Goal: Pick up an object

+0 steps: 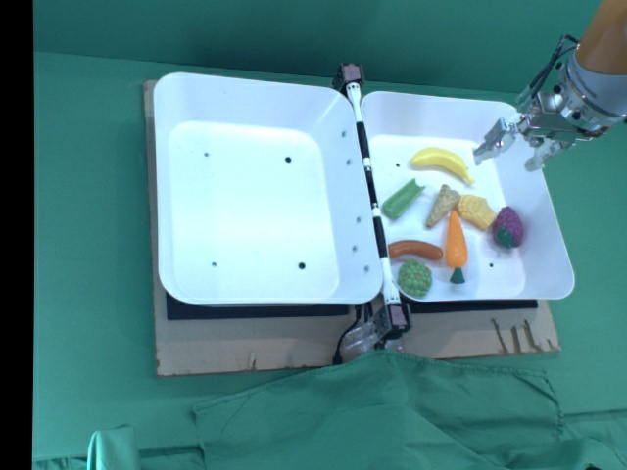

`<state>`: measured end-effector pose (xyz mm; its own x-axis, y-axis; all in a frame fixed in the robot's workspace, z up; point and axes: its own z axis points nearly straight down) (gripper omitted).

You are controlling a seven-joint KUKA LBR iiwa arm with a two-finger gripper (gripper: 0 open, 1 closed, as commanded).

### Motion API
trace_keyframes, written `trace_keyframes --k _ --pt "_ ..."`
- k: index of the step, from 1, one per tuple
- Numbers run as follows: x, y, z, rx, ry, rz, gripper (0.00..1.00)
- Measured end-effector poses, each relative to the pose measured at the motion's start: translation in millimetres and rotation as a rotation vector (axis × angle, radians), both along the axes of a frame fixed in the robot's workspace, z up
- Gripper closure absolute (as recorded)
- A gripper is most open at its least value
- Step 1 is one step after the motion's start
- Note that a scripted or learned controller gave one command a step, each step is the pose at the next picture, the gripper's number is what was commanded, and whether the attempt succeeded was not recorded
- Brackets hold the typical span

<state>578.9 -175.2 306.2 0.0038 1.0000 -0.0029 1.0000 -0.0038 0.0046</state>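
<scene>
Camera view: a curved yellow plastic banana [443, 164] lies toward the far side of the right shallow white bin [549, 280], with bare floor around it. Nearer lie a green bean pod [402, 199], an orange carrot [456, 241] and a purple grape cluster [507, 227]. The two-finger gripper [513, 149] hovers spread apart, empty, just right of the banana. The left white bin [176, 96] offers open floor.

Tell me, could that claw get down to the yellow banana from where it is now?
Probably yes. The gripper hangs open over the right bin's far corner, just right of the banana. The banana lies apart from the other toys with nothing on top of it, so the way down looks free.
</scene>
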Motion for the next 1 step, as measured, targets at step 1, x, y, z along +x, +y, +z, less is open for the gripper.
trace_keyframes --k 1 --pt "0.0 0.0 0.0 0.0 0.0 0.0 0.0"
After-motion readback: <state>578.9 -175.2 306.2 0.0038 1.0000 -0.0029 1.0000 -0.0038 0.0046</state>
